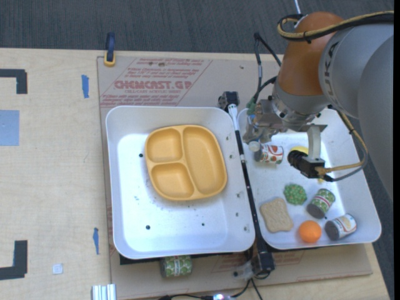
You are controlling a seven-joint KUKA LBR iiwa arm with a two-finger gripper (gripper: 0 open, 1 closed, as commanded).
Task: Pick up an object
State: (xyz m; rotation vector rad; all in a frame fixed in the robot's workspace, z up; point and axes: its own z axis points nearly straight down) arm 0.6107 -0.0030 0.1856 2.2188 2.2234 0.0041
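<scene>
Arm reaches down into the upper-left corner of the right bin. The gripper is low by the wall shared with the left bin. How wide the gripper is set: cannot tell, the wrist covers it from above.

Likely target is the red-and-white can, on its side just beside the gripper, on the side away from the wall. Nothing is seen held.

Doing the step well:
- The gripper looks off-centre toward the wall, so it should shift over the can before closing.
- Grip across the round body, not end to end. A can on its side may roll away if nudged.
- The bin wall is tight on 1 side, so there's a risk of clipping it.

Containers, big to small:
- Left bin: 1 yellow divided plate with 3 compartments, nothing in them. It sits toward the upper middle, with bare white floor around it.
- Right bin, 6 things:
  - bread slice, lower left
  - green-label can and grey can, lower right, near each other
  - the red-and-white can, up top
  - green leafy piece, mid
  - orange ball, between the bread slice and the grey can

1 more green can lies outside on the bench, just below the left bin.
</scene>
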